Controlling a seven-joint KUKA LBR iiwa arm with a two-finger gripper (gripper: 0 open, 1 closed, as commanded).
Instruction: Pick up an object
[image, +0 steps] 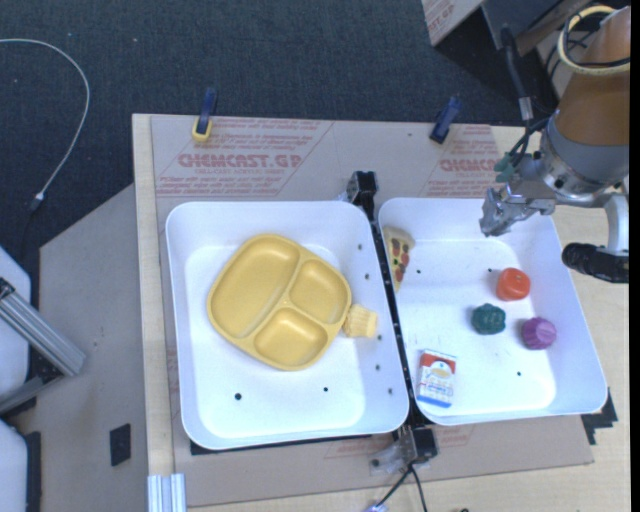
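- two white bins side by side: left bin (200, 400), right bin (570, 385).
- big yellow divided plate (280, 300) sits in the left bin, a small yellow piece (361, 322) touching its right edge.
- arm reaches in from the right, gripper (497, 218) over the right bin's far edge (open or shut, cannot tell).
- right bin: small carton (437, 378) at the near edge, pizza-slice toy (399, 253) by the left wall.
- orange piece (513, 284), green piece (489, 319), purple piece (538, 332) clustered near the right side.
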